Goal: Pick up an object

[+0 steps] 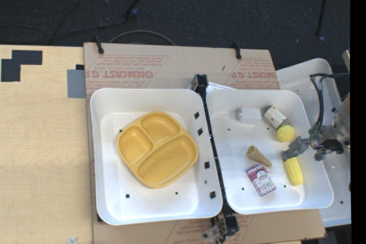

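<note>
The right bin (pixel 311 196) holds several small objects. There is a pale translucent cup (pixel 248 115) lying on its side and a white and brown cylinder (pixel 274 116). With them are a yellow ball (pixel 286 134), a tan cone (pixel 258 155), a red and white packet (pixel 261 180) and a yellow corn cob (pixel 294 171). My gripper (pixel 296 148) comes in low over the bin's right edge. Its grey tip is just above the corn cob and below the yellow ball. Nothing is visibly held.
The left bin (pixel 108 191) contains a yellow divided plate (pixel 158 148). A black divider (pixel 209 151) runs between the two bins. Dark cables (pixel 318 108) hang by the right bin's far right edge. A wooden tabletop (pixel 40 151) lies to the left.
</note>
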You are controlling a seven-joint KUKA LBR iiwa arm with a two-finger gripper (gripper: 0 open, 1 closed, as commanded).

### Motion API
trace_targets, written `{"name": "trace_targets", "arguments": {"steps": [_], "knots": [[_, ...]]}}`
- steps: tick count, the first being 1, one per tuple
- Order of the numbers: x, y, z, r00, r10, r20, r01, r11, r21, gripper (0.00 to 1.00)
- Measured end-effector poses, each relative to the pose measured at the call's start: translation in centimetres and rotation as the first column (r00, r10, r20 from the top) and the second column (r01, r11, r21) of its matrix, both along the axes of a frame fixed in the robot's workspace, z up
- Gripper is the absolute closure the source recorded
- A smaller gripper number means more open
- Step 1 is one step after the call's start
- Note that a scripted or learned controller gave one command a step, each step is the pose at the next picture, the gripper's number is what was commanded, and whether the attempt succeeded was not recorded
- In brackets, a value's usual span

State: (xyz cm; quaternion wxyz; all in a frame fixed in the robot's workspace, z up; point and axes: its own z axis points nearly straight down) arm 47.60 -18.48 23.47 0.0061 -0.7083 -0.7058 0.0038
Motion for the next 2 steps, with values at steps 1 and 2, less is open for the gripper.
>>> {"name": "trace_targets", "arguments": {"steps": [1, 2], "knots": [[0.3, 0.0, 0.6, 1.0, 0.004, 0.012, -0.004, 1.0, -0.003, 0.0], [1.1, 0.1, -5.2, 1.0, 0.004, 0.006, -0.004, 1.0, 0.0, 0.0]]}}
